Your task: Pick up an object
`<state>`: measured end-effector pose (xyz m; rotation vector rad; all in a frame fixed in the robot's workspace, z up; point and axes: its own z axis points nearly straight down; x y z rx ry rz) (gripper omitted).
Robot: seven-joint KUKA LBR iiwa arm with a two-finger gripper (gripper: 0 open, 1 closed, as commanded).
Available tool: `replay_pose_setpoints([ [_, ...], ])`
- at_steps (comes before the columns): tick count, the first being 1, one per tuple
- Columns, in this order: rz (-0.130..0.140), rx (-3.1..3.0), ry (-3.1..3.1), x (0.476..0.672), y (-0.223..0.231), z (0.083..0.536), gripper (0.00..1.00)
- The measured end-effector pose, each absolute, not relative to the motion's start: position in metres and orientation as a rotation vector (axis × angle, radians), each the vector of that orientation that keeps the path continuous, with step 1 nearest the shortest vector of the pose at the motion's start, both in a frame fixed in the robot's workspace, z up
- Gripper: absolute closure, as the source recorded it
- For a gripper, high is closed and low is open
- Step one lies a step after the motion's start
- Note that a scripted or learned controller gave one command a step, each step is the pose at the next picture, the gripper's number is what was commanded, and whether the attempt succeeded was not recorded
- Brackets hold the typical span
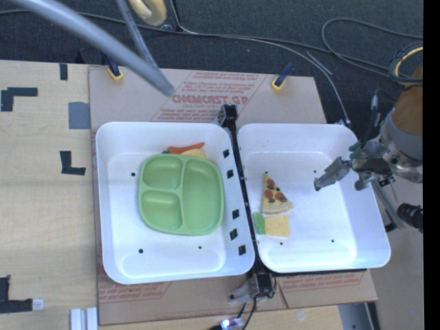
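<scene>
1. Overhead, two shallow white plastic bins are seen side by side on a cardboard sheet (pixel 206 88) w/ red print, laid on a light wooden bench (pixel 41 205); left bin (pixel 110 246), right bin (pixel 364 249), w/ a black divider strip (pixel 237 184) between them.
2. A light-green moulded plastic tray w/ three compartments (pixel 182 193) is seen lying flat in the left bin, approx. at its centre.
3. An orange carrot-like strip (pixel 187 147) is seen just beyond the tray's far edge, touching or partly tucked under it; a pale yellow piece sits beside it, too small to identify.
4. In the right bin, near its left wall, a toy pizza slice w/ red toppings (pixel 274 194) is seen, tip pointing far.
5. A flat yellow cheese-like square (pixel 278 225) lies just near of the pizza slice, touching or almost touching it; a small green piece (pixel 258 221) is at its left edge.
6. The grey arm is seen entering from the right, w/ the two-finger gripper (pixel 328 176) over the right bin's right half, one dark finger slanted toward the left.
7. Finger opening cannot be told: only one finger is made out clearly, and nothing is seen held.
8. Gripper is well apart from the pizza slice and cheese square, to their right.
9. Two yellow clamps are seen at the cardboard's far edge; cables run over the dark floor beyond.
</scene>
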<state>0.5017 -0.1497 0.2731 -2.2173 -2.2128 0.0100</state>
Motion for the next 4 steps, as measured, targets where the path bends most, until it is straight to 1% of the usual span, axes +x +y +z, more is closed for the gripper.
replay_pose_setpoints([
  [1,0.001,-2.219,-2.222,0.504,-0.149,0.278,0.00],
  [2,0.007,-2.217,-2.218,0.506,-0.148,0.214,0.00],
  [3,0.007,-2.215,-2.218,0.509,-0.138,0.156,0.00],
  [4,0.007,-2.217,-2.218,0.509,-0.133,0.111,0.00],
])
